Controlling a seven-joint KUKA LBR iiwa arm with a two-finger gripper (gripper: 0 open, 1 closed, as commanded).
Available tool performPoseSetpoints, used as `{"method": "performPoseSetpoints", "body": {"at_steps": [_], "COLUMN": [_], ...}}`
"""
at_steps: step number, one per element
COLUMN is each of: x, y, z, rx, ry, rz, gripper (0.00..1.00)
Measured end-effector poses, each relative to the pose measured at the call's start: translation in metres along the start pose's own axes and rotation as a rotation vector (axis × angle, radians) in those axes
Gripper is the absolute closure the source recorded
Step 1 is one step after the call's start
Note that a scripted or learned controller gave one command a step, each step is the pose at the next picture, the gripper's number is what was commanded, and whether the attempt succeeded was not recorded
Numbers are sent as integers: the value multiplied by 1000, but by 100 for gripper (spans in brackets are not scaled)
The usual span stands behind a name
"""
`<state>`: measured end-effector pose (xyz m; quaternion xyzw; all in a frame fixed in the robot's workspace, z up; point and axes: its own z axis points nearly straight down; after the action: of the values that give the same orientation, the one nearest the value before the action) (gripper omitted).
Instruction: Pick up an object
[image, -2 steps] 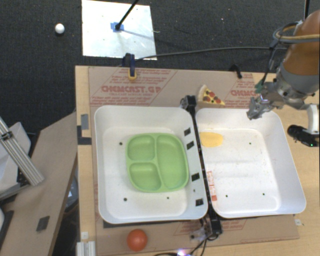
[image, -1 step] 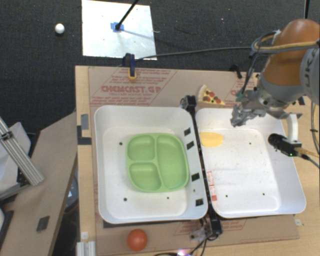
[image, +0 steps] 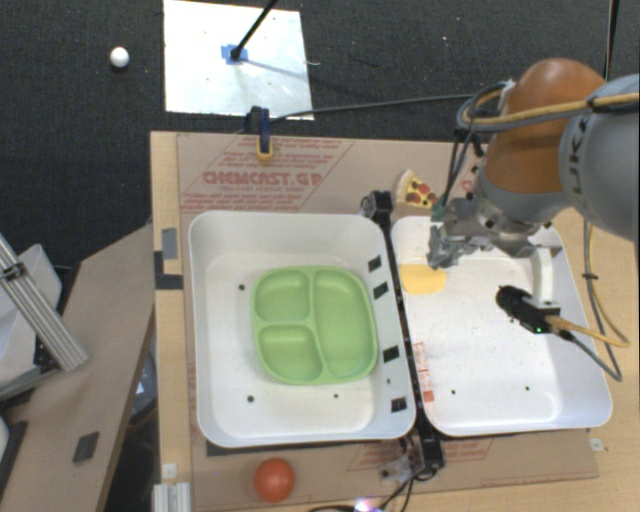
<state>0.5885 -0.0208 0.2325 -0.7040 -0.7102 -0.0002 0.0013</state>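
where bins (image: 300, 425) meet: one tray (image: 312, 325) (green)

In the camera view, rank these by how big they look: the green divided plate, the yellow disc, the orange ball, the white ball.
1. green divided plate, clearly largest.
2. yellow disc and orange ball look close in size; the pincer hides the disc's top edge, so I won't rank them.
3. white ball, smallest.

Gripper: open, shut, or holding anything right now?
Gripper: cannot be told. It is low in the right bin, at the edge of the flat yellow piece; nothing is visibly held.
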Motion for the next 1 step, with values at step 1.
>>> {"method": "performPoseSetpoints", "body": {"at_steps": [1], "x": [40], "y": [-21], "z": [1], "rx": [-1], "ry": [-1], "rz": [0], "gripper": [100]}}
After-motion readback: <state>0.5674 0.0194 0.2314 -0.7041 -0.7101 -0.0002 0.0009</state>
